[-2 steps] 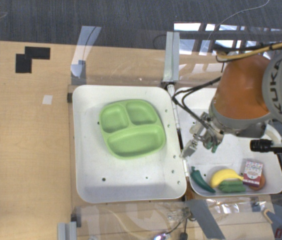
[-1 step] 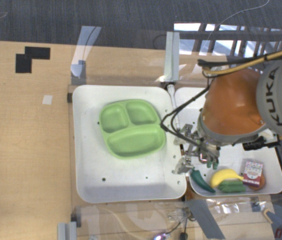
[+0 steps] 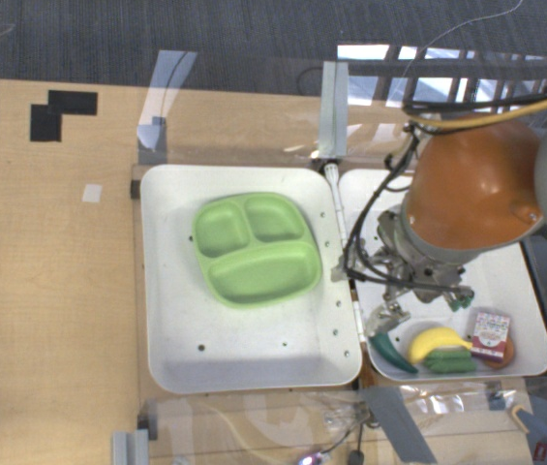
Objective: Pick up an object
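Note:
My gripper (image 3: 388, 316) hangs low over the front left part of the right bin (image 3: 534, 298), under the arm's orange band (image 3: 471, 187). Just below it lies a dark green, cucumber-like piece (image 3: 391, 353). To the right of that piece are a yellow banana (image 3: 438, 340) and a green block (image 3: 450, 361) tucked under the banana. A small red and white box (image 3: 491, 331) sits at the far right of this group. The arm hides much of the right bin behind the gripper. I see nothing held in the gripper.
The left bin (image 3: 186, 356) holds a light green divided plate (image 3: 256, 248) near its middle. A ridge (image 3: 343, 260) separates the two bins. Black cables (image 3: 365, 226) loop down beside the wrist near that ridge.

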`<state>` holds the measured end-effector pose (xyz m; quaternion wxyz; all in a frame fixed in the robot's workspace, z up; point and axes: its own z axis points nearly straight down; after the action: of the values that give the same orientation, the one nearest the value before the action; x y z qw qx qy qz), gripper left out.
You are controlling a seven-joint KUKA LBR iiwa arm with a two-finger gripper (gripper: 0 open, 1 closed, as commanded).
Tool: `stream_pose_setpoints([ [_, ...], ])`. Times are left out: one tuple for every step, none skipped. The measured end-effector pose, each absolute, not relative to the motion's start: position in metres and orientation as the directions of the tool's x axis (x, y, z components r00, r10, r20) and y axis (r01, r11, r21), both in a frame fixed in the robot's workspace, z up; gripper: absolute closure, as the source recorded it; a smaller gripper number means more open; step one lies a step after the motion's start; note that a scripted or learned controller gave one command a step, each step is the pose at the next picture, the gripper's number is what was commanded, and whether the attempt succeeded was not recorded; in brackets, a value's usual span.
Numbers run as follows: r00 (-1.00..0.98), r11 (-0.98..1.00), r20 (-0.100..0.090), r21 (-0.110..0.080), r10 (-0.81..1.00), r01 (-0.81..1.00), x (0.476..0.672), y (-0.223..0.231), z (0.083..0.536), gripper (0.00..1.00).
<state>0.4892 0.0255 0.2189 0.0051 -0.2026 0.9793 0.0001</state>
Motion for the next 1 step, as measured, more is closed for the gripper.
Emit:
stream_pose_setpoints([
  [-0.926, 0.926, -0.01, -0.001, -0.377, -0.377, 0.5498, 0.0388, 0.2472, 0.0],
])
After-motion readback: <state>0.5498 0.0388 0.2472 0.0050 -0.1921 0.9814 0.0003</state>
